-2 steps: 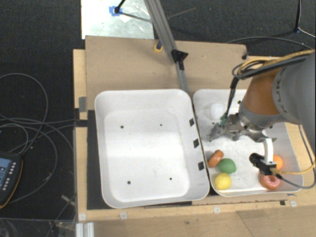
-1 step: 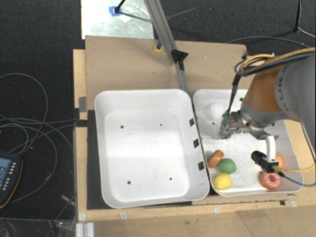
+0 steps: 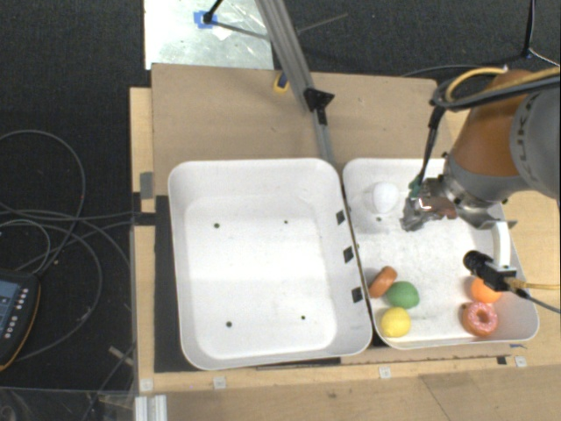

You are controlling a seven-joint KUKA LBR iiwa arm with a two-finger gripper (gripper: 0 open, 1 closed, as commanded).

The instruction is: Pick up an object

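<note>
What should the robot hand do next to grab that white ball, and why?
Probably slide a little toward the left bin and go down. The gripper sits just beside the white ball in the right bin, with nothing seen between its fingers, so it likely needs centring over the ball first.

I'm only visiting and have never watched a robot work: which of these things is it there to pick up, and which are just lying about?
For the job:
gripper
white ball
carrot
green ball
lemon
orange
donut
right bin, which holds them all

Lying about:
left bin
metal pole
floor cables
handheld pad
</note>
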